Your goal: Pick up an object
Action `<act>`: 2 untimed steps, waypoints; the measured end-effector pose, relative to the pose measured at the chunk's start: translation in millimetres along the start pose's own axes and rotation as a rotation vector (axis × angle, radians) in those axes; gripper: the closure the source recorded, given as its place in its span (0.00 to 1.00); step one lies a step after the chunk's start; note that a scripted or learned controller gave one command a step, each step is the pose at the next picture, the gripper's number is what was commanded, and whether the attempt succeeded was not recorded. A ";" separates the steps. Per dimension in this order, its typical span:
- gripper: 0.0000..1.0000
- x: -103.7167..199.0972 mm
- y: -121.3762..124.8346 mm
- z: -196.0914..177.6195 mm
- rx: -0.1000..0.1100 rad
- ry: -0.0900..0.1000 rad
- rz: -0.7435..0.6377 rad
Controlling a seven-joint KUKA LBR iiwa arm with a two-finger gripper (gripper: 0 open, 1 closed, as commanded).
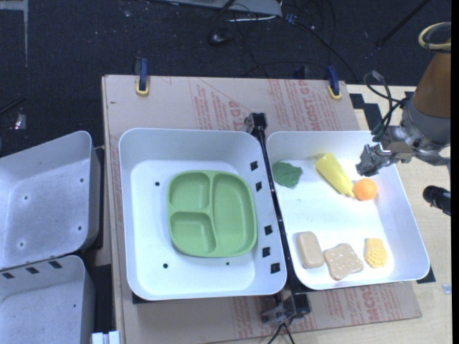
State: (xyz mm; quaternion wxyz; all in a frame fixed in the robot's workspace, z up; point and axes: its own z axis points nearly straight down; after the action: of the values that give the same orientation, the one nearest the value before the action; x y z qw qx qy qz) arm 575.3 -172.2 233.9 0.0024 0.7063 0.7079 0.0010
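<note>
My gripper (368,165) hangs over the upper right part of the right bin (401,213), just above and beside a small orange ball (365,190). A yellow banana-like piece (334,173) lies to the gripper's left. A green leafy piece (287,174) sits near the bin's left wall. Along the front of that bin lie a tan oval biscuit (310,249), a toast-shaped cracker (342,261) and a yellow corn piece (375,252). Nothing shows between the fingers.
The left bin (143,163) holds a green divided plate (212,213). A black divider with clips runs between the two bins. Spare white bins (43,192) lie off the bench at the left. Blue clamps hold the board's far edge.
</note>
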 end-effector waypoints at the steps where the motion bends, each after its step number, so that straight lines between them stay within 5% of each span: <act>1: 1.00 59.7 7.1 5.9 0.005 0.004 -0.006; 2: 1.00 116.2 22.3 -4.4 0.002 0.003 -0.007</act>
State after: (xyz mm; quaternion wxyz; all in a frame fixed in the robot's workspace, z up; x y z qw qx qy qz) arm 597.4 -56.0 238.1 0.0003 0.7039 0.7103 0.0014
